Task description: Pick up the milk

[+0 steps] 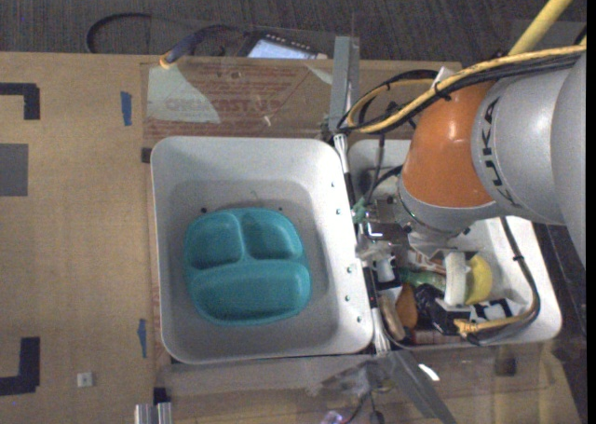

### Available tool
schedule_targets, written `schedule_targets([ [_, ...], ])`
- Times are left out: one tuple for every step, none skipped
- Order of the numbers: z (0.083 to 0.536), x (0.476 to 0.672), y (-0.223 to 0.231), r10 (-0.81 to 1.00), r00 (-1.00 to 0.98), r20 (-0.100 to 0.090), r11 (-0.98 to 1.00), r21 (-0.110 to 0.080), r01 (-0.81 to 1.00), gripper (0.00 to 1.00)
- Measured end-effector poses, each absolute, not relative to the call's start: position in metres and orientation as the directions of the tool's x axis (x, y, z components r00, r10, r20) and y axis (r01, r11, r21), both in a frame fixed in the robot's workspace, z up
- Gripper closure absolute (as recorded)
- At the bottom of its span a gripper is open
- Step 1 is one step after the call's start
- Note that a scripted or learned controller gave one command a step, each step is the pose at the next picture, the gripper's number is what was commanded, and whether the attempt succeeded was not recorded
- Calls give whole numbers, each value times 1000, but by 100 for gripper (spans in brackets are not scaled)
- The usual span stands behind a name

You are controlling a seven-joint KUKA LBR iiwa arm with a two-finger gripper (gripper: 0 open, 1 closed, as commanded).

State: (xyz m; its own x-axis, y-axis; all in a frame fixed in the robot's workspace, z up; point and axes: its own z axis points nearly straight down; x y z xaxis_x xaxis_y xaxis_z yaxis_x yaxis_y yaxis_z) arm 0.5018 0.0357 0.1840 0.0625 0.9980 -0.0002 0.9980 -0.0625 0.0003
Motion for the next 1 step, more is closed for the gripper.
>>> schedule_targets([
  [200,479,103,1000,5,0,-5,-1,1000,100],
])
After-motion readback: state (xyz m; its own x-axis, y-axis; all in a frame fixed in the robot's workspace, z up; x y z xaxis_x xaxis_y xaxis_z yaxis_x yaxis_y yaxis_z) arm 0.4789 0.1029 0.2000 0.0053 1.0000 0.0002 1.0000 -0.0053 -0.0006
